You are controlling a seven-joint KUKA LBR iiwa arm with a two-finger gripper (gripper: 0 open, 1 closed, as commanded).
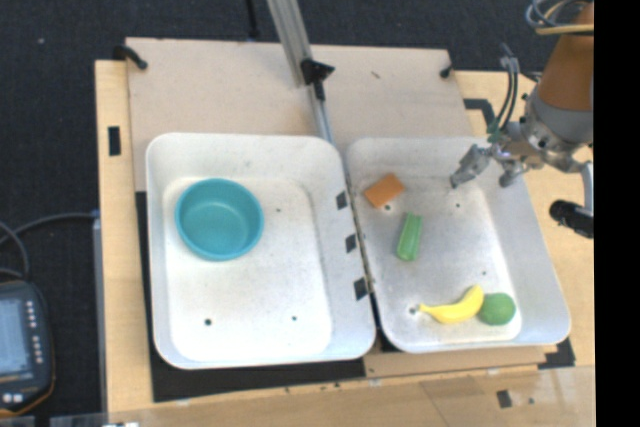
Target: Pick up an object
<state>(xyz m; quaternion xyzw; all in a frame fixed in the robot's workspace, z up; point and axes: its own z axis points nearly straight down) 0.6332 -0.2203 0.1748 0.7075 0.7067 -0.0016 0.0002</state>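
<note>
Jaws: the gripper (487, 167) shows two fingers splayed apart, one reaching left and one shorter to its right, with nothing between them; it hangs over the upper right corner of the right bin.
Left bin (170, 155): holds a teal bowl (220, 218), upright, toward its left side and well apart from the arm; probably a drop-off side rather than the picking side.
Right bin (530, 255): holds all the small candidates, which suits an arm entering from the right.
Orange block (383, 190): near the bin's upper left, the closest thing to the fingers but still apart from them.
Green cylinder (408, 237): just below the block, lying near upright in the view.
Banana (452, 307): at the lower edge, its right end touching a green ball (497, 309); that contact could make either awkward to grasp.
Writing: no brand, label or text is legible anywhere.
</note>
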